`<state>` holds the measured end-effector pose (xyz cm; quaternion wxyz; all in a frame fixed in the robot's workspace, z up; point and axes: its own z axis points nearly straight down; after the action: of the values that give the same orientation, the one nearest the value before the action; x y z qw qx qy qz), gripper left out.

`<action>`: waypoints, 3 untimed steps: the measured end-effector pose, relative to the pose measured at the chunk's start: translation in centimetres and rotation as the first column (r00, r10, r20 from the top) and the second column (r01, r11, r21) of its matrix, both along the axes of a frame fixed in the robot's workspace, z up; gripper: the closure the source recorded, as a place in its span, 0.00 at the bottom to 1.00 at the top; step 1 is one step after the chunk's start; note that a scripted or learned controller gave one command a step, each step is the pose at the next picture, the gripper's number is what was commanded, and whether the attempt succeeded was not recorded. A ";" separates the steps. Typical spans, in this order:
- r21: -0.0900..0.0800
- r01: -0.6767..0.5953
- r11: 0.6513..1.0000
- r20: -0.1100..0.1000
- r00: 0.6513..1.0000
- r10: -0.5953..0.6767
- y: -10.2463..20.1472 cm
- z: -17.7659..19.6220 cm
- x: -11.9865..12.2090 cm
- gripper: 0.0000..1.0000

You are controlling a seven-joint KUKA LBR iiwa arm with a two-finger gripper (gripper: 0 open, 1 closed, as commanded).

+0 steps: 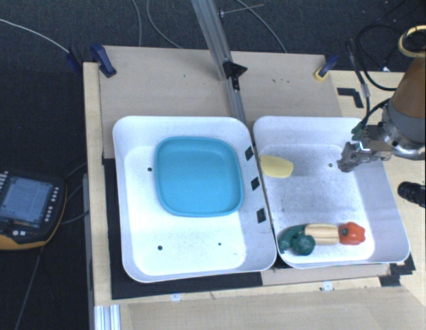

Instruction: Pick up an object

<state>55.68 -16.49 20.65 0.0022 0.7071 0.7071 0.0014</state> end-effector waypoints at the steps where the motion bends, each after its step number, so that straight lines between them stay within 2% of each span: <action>1: 0.000 0.000 1.000 0.001 1.000 0.000 0.0 6.0 -0.6 1.00; 3: 0.002 -0.005 1.000 -0.005 1.000 0.005 10.8 3.4 -0.8 1.00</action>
<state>54.91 -5.65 24.06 -0.0005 0.7054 0.7088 0.0003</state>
